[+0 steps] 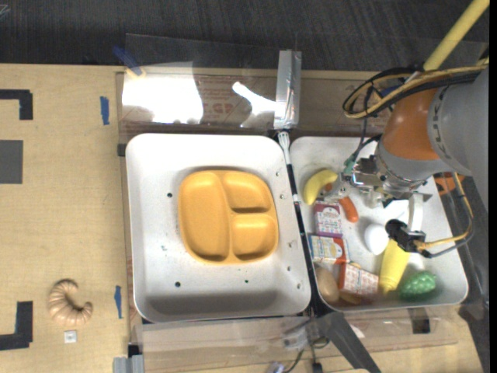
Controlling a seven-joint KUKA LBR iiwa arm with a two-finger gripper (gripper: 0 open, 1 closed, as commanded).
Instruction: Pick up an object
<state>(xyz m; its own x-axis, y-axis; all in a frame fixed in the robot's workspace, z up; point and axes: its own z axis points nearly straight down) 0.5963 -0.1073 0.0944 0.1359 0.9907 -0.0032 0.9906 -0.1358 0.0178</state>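
The grey arm (458, 123) with its orange band reached in from the right and hung over the far part of the right bin (458, 274). Its gripper (373, 189) pointed down above the bin's middle, just right of a yellow banana (320, 185) and a small orange piece (349, 208). From this angle it could not be told whether the gripper was open or closed, and nothing could be seen in its hold.

The objects to pick all lay in the right bin. The banana sat at the far left. Near of it came two small printed cartons, a pink one (328, 221) and a blue-and-red one (327, 249), with a third carton (357, 280) at the near edge. A white egg-shaped item (376, 238) lay in the middle, touching a yellow cylinder-shaped item (394, 266). A bumpy green item (418, 286) rested at the near right, just beside the yellow one.

The left bin (147, 208) held one yellow divided tray (229, 214), sitting flat in its centre.

Both bins stood side by side on a pale wooden bench (54, 208) marked with black and blue tape. A curled, tan item (70, 301) lay alone on the bench, well to the left of the bins, toward the near edge. A sheet of clear plastic (194, 95) stood behind the left bin
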